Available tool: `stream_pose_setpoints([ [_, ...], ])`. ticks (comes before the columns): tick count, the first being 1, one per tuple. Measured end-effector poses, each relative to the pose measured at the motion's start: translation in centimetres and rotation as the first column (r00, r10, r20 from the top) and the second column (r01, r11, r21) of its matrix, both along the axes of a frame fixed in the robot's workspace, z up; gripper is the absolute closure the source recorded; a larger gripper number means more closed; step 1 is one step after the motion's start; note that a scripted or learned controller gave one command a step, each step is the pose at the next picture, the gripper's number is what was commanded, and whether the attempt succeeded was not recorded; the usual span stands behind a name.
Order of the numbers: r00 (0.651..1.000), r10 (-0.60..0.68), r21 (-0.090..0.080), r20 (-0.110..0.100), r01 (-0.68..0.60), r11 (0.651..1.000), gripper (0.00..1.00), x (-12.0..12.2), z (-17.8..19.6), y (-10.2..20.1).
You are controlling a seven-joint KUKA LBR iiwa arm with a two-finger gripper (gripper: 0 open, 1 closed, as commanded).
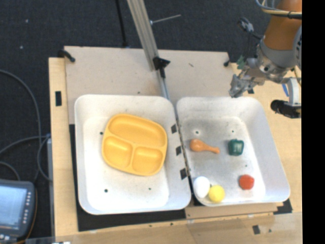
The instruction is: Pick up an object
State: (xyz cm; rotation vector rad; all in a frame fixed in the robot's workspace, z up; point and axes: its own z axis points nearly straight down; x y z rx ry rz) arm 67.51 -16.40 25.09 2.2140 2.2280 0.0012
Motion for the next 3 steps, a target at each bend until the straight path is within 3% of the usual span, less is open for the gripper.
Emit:
stream_pose_setpoints([
  [3, 1.000, 0.002, 0.002, -0.001, -0.002, 1.000, 1.00, -2.9, 0.1, 16.5],
])
